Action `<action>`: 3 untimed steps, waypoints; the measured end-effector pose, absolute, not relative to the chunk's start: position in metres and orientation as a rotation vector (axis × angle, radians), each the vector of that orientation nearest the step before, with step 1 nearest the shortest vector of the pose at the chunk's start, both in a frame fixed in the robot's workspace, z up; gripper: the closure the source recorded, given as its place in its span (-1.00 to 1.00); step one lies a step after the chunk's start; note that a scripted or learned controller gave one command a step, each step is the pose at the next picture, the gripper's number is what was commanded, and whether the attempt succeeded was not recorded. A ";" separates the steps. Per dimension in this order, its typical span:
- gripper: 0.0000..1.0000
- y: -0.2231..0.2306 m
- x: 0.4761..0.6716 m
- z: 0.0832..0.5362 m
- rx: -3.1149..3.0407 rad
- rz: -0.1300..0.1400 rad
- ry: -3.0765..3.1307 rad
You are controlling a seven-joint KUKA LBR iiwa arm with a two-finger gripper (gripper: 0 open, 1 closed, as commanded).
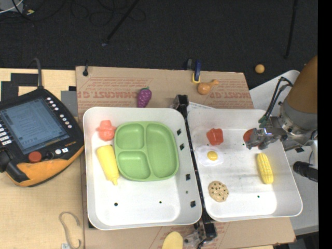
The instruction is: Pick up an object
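Tool (258, 138) over right bin (290, 201), at red object (250, 136); finger state unclear. Corn (265, 168) just below.

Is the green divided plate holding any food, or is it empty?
Empty. The green plate in the left bin shows bare compartments; the yellow bottle lies beside it.

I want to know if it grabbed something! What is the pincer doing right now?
Pincer: over the right bin, beside a red thing. Open or closed cannot be told.
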State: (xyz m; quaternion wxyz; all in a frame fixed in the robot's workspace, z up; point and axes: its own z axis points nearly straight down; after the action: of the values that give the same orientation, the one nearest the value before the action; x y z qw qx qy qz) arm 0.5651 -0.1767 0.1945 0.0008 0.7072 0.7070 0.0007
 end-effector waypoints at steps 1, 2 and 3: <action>1.00 -0.178 0.565 0.229 2.221 0.002 2.220; 1.00 -0.119 0.552 0.224 2.221 -0.001 2.229; 1.00 -0.066 0.539 0.216 2.222 -0.003 2.229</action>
State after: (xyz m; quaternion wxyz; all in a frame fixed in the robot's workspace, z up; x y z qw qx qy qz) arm 0.5388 -0.0658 0.2156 -0.0028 0.7061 0.7081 -0.0009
